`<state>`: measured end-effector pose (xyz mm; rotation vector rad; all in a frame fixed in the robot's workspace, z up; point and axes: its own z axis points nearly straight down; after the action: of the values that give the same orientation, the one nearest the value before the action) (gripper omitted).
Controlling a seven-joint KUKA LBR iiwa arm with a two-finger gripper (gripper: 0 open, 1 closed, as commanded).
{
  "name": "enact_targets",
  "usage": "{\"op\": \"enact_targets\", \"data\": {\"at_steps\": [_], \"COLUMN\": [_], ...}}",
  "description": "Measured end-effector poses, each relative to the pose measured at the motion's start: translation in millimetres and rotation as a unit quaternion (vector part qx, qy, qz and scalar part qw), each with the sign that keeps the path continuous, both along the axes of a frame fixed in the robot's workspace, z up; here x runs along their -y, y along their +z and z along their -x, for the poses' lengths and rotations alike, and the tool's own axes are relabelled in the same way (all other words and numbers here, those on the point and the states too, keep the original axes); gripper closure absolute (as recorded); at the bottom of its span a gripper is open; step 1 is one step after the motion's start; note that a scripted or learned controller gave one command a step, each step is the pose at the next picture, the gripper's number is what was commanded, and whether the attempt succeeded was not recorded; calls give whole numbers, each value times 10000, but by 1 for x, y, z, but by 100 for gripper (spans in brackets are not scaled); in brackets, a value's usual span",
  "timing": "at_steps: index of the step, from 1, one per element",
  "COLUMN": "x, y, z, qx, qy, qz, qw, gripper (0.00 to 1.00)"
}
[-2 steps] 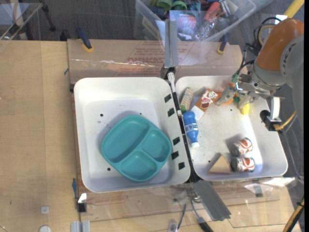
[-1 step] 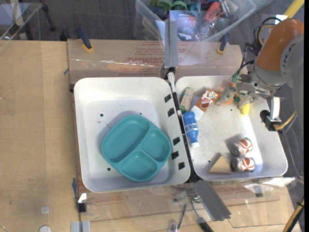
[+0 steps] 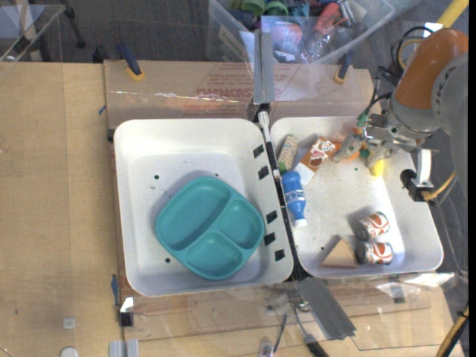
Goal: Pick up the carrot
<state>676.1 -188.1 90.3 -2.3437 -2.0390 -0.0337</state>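
Grey arm (image 3: 446, 73) with orange band enters from the right; gripper (image 3: 366, 141) sits low over the far part of the right bin (image 3: 416, 222); cannot tell if the fingers are open or closed, metal parts and cables clutter that spot.

Carrot (image 3: 349, 152): small orange tapered piece in the right bin near its far wall, just beside or under the gripper tip; touching or apart, cannot tell; green bits at one end. Yellow piece (image 3: 377, 168) just nearer the camera from the gripper, small, smooth.

Right bin also holds: red-brown and white pouch (image 3: 320, 153), crinkly, left of the carrot; ridged tan and green brush-like thing (image 3: 287, 153) by the divider; blue bottle (image 3: 295, 198), plastic, lying along the divider, white cap toward the camera; two cans (image 3: 373, 238), cylindrical, red and white, side by side, lying down; tan wedge (image 3: 339, 253), matte, triangular, just left of the cans.

Left bin (image 3: 141, 199): shallow white plastic, rounded corners; teal plate (image 3: 210, 227), three compartments, smooth, set at a slant near the centre.

Desk (image 3: 52, 199) light wood grain; clear tub (image 3: 297, 13) of mixed colourful toys behind the bins; brown cardboard strip (image 3: 186, 88) with blue clamps along the far side.
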Motion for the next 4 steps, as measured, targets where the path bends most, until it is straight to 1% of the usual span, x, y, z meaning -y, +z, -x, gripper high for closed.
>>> {"op": "enact_targets", "data": {"at_steps": [4], "x": [0], "y": [0], "z": [0], "qx": [0], "qy": [0], "qz": [0], "qw": [10000], "gripper": [0]}}
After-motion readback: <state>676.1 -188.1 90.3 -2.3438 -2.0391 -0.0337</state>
